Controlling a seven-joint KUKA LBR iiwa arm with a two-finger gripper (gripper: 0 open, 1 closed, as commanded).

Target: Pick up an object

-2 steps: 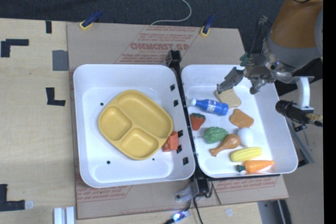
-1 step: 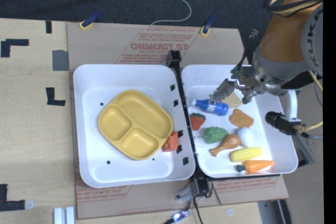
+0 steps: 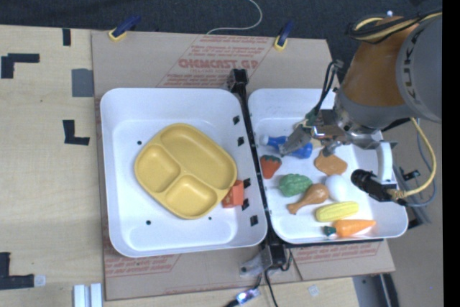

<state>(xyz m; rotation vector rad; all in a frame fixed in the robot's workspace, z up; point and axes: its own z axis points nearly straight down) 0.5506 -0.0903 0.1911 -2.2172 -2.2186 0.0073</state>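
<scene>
While the gripper (image 3: 307, 141) hangs over the blue toy (image 3: 296, 149) in the right bin (image 3: 402, 230), fingers spread, centre them astride it before closing

Slanted overhead view of both bins (image 3: 115, 154)

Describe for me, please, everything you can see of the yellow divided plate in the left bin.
The yellow divided plastic plate is a rounded, smooth, matte-looking dish with three sunken compartments, none of which holds anything. It lies flat and right side up, turned at an angle, near the middle of the left white bin. A small orange block sits against its lower right edge, seemingly touching it. The gripper is over the other bin, well apart from it.
</scene>
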